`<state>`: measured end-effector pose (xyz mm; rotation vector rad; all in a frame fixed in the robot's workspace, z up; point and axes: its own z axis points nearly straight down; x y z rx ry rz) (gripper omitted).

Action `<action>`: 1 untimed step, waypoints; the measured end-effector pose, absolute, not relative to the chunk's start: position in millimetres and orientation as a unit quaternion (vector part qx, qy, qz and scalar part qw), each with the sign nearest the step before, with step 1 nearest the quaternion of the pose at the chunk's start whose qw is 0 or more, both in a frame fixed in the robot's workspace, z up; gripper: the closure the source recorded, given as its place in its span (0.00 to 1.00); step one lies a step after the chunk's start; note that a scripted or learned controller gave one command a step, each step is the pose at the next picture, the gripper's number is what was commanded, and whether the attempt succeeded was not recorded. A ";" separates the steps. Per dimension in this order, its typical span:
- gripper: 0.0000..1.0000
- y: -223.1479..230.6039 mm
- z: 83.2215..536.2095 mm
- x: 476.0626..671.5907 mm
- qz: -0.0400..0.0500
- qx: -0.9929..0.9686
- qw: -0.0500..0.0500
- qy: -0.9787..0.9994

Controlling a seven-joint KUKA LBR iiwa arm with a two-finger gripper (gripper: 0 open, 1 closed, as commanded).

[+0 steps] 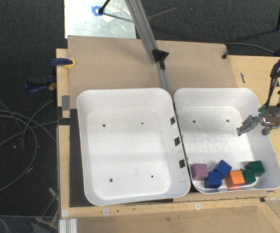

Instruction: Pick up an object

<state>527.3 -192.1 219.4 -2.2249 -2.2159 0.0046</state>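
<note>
Gripper (pixel 246 125) hovering over the right bin (pixel 213 101), holding nothing.
You're looking at fingers sitting spread apart above the bin's right side; purple block (pixel 199 170), blue blocks (pixel 218 174), orange block (pixel 235 178) and green blocks (pixel 253 171) are clustering along its near wall.

bench (pixel 120 62): tan board; carries left bin (pixel 130 101) | right bin (pixel 213 98), side by side, touching

Two shallow white plastic bins side by side on a bench.
Small coloured blocks (pixel 226 174) cluster at the right bin's (pixel 213 110) near edge; the gripper (pixel 249 125) hangs over its right side.
</note>
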 end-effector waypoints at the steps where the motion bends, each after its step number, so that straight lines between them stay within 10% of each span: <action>1: 0.00 -149.1 317.1 548.1 -0.004 -0.704 -0.005 -0.710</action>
